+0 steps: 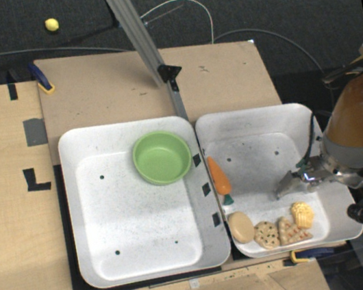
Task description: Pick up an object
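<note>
My gripper (288, 187) hangs low over the right bin (248, 129), reaching in from the right, just above the yellow corn piece (303, 214). An orange carrot (220, 176) lies along the right bin's left wall. A tan egg-shaped piece (240, 227), a chocolate-chip cookie (266, 233) and a waffle-like piece (289, 231) sit in a row along the bin's front edge. Nothing shows between the fingers. A green bowl (162, 157) rests in the left bin (96, 211), near its back right corner.
A grey pole (137, 30) slants from the top down to the gap between the bins. Cables cross the bench behind the right bin. A small yellow ball (52, 24) lies on the dark floor at the far left.
</note>
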`<state>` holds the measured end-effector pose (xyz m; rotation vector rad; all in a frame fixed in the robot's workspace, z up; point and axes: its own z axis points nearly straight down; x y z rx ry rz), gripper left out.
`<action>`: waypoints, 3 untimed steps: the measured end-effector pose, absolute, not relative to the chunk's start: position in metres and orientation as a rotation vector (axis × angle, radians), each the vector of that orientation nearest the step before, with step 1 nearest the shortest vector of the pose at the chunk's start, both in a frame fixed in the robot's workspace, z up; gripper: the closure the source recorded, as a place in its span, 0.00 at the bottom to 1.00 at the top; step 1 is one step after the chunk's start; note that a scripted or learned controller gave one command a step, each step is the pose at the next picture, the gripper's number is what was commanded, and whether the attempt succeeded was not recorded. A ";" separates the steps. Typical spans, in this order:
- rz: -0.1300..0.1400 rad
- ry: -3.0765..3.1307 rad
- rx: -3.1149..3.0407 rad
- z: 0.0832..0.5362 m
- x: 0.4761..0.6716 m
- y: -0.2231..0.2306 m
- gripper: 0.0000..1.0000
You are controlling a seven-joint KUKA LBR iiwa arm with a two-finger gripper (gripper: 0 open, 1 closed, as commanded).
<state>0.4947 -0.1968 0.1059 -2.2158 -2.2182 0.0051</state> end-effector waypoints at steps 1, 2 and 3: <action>0.003 -2.221 -2.216 0.118 0.495 -0.197 1.00; -0.001 -2.224 -2.224 0.167 0.498 -0.207 1.00; -0.001 -2.225 -2.222 0.210 0.495 -0.205 1.00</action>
